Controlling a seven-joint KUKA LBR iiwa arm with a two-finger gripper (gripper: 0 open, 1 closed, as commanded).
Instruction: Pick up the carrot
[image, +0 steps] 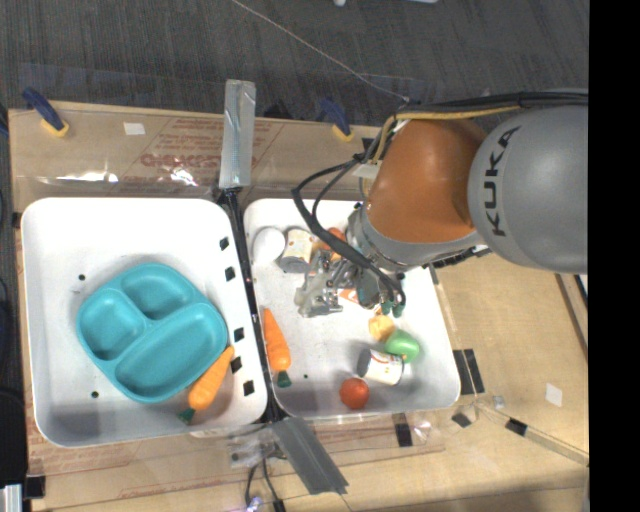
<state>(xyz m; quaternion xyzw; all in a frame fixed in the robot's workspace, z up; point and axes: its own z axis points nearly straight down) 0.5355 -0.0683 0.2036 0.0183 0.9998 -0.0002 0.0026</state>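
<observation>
Grey metal pincer (318, 296) low in right white bin (432, 400) — finger state: cannot tell. Orange tapered carrot (274, 342) just lower-left of pincer, apart, against left wall.

A grey KUKA arm (530, 190) reaches in from the right side of the camera view, its thick rounded casing bearing the maker's name in dark letters. Just before the wrist sits a broad orange band (425, 180), domed and glossy. Black cables loop from the upper side of the band and curve down beside the wrist. Below the band, a darker grey wrist section narrows toward the gripper (322, 290), a pale metallic assembly pointing down and to the left. Its fingertips are too cluttered and small to make out clearly.
</observation>
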